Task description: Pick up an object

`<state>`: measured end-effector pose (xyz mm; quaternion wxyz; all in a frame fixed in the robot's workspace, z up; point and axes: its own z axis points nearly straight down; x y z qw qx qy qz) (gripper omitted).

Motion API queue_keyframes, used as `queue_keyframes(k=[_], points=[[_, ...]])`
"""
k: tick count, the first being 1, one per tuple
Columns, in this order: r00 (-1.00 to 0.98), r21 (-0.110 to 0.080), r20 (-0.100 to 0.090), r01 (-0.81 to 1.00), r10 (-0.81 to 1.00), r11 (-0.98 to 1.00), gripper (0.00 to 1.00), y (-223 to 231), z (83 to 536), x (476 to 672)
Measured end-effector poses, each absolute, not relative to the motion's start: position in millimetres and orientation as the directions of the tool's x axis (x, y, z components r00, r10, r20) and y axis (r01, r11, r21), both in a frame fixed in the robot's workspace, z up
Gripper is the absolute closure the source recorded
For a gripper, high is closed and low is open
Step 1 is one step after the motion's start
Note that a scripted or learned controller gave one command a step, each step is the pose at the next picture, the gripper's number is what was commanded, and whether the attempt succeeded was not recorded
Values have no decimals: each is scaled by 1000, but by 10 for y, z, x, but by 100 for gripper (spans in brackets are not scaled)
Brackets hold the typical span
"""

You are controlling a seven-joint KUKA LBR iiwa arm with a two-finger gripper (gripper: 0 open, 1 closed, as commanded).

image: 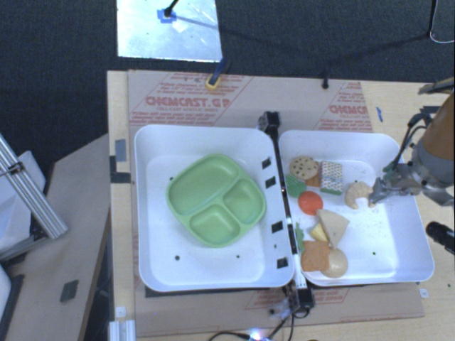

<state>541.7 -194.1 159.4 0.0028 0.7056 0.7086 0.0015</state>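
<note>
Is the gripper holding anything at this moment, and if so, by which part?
It cannot be told. The gripper sits low in the right bin, right beside the pale croissant-shaped piece, but the view is too small to show a hold.

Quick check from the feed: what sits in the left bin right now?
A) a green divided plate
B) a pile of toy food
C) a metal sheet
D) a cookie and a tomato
A: the green plate, with three compartments, lies alone in the left bin, while the cookie and the other toy food are in the right bin.
</note>
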Motion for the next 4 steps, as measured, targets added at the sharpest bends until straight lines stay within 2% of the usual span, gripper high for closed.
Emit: queue_keyframes(k=[1, 2, 3, 4], points=[[-4, 6, -2, 1000, 1000, 5, 100, -1912, 2032, 5425], [-4, 4, -1, 1000, 1000, 4, 100, -1914, 2259, 5438], [-10, 3, 2, 1000, 1000, 10, 100, -1372, 2275, 5614], [-10, 2, 2, 1000, 1000, 10, 100, -798, 2182, 5697]])
